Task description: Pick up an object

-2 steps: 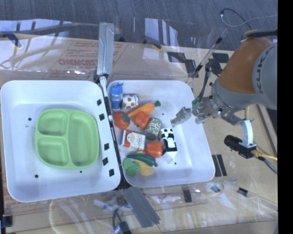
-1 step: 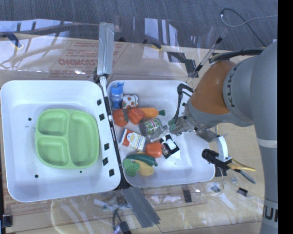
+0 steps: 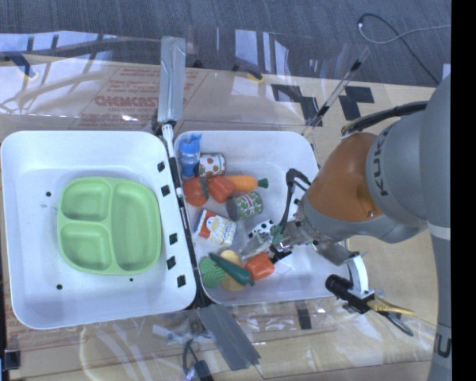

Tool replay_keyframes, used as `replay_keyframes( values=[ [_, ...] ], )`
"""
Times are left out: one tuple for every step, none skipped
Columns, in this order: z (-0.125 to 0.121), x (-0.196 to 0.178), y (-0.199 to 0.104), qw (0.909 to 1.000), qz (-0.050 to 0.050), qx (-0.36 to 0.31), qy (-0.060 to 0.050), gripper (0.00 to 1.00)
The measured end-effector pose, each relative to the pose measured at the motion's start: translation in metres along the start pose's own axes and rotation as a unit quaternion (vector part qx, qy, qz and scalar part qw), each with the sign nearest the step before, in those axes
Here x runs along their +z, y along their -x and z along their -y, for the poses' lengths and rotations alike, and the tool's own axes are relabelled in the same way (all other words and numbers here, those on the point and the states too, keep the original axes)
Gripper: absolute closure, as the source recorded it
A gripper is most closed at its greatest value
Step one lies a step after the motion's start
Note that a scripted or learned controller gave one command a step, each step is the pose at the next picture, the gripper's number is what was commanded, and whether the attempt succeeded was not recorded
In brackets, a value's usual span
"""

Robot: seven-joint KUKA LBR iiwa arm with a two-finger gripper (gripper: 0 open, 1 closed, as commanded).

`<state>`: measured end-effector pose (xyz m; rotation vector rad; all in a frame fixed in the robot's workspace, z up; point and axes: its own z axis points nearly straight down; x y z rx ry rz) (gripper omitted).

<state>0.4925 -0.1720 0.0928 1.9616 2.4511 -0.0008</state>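
A dark grey ribbed carpet [image 3: 127,2] fills the top of the frame, with a thin cable [image 3: 397,30] looping across its upper right. Below it lies a tan cardboard bench top [image 3: 103,94] with red print, under glare-streaked clear plastic sheeting [image 3: 246,54]

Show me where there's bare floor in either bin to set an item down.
Left bin: bare white floor all round the green divided plate, widest along its near and far edges. Right bin: crowded along the divider side; a bare patch in the far corner, beyond the gripper.
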Motion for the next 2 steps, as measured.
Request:
replay_keyframes(
  values=[
    [0.000, -0.010, 0.001, 1.0000, 0.000, -0.002, 0.000, 1.00],
    [-0.102, -0.129, 0.029, 0.9995, 0.000, 0.030, 0.000, 1.00]
  ],
)
